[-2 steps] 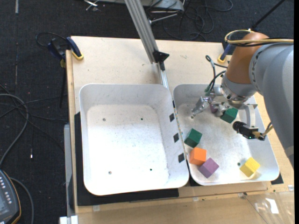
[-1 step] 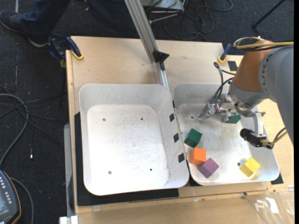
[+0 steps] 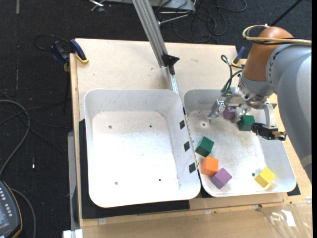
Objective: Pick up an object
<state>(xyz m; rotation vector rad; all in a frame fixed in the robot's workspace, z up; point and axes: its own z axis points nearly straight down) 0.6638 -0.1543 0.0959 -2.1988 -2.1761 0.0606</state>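
Note:
My gripper (image 3: 229, 110) is low in the right bin (image 3: 277, 155), near its far end. Its fingers stand apart, one grey fingertip (image 3: 215, 112) splayed to the left. A small mauve block (image 3: 229, 114) lies between the fingers, and I see no squeeze on it. A dark green block (image 3: 245, 122) sits just right of the gripper, close to the other finger. Nearer the front of this bin lie a green cube (image 3: 204, 146), an orange cube (image 3: 210, 165), a purple cube (image 3: 221, 177) and a yellow cube (image 3: 265, 177).
The left bin (image 3: 99, 108) sits beside the right one, sharing a raised divider wall (image 3: 187, 143). A slanted aluminium rail (image 3: 151, 26) crosses the bench behind the bins. A black cable connector (image 3: 267, 131) hangs off the wrist over the right bin.

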